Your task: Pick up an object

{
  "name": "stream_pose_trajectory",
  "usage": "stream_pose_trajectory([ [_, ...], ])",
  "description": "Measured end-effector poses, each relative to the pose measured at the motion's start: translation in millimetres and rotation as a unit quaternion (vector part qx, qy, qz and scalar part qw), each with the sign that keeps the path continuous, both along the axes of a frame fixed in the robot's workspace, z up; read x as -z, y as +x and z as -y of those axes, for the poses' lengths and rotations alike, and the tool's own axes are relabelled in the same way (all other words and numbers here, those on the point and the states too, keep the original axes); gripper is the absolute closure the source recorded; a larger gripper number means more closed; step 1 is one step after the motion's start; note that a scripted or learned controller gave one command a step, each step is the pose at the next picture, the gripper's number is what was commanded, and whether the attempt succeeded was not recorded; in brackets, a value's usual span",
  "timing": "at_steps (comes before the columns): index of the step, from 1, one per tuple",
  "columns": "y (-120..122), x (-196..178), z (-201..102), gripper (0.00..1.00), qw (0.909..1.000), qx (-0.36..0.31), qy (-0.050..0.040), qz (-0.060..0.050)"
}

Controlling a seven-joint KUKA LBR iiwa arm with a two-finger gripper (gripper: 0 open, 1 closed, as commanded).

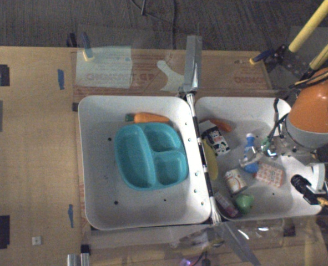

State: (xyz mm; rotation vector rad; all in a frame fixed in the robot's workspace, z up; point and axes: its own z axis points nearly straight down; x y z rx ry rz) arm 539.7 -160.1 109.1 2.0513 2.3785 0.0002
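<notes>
Camera view: the arm's hand (263,151) hangs low in the right white bin (238,107) among small objects, beside a pink patterned packet (270,174); its grip cannot be told.

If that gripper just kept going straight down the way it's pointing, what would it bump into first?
Probably the pale patterned packet, which lies right beneath the gripper in the right bin. The blue-and-white item sits just beside it, and height above them is hard to judge from this slanted view.
</notes>
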Motion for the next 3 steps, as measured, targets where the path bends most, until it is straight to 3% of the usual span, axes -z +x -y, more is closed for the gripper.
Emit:
stream_pose_trajectory([
  [1, 29, -76, -95, 0.0, 0.9957, 0.092, 0.0002, 0.001],
  [2, -2, -21, -19, 0.0, 0.9971, 0.077, 0.0001, -0.001],
  [3, -10, 20, -43, 0.0, 1.0, -0.002, -0.0005, 0.006],
])
